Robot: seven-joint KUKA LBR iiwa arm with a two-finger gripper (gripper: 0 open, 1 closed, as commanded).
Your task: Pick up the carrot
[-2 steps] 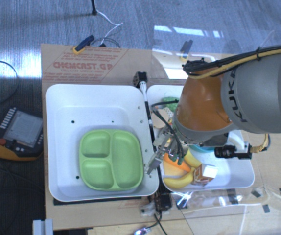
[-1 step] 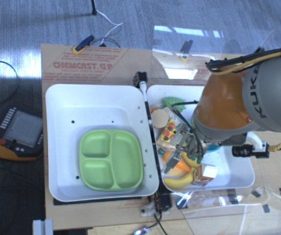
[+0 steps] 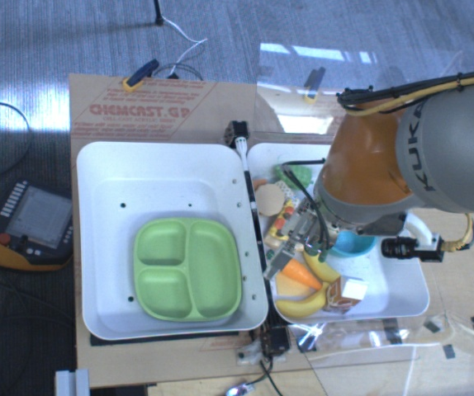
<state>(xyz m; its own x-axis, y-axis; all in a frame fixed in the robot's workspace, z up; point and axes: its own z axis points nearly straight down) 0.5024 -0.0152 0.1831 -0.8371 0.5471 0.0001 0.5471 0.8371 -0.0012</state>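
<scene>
Over the right bin (image 3: 402, 304), low beside the carrot (image 3: 297, 275) and banana (image 3: 307, 304): pincer (image 3: 291, 242), opening impossible to tell.

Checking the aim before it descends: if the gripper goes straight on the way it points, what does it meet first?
Probably the carrot, just beneath the gripper, beside the banana; depth is uncertain.

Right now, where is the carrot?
The carrot lies in the right bin, near its front left corner, just below the gripper and above the banana.
</scene>
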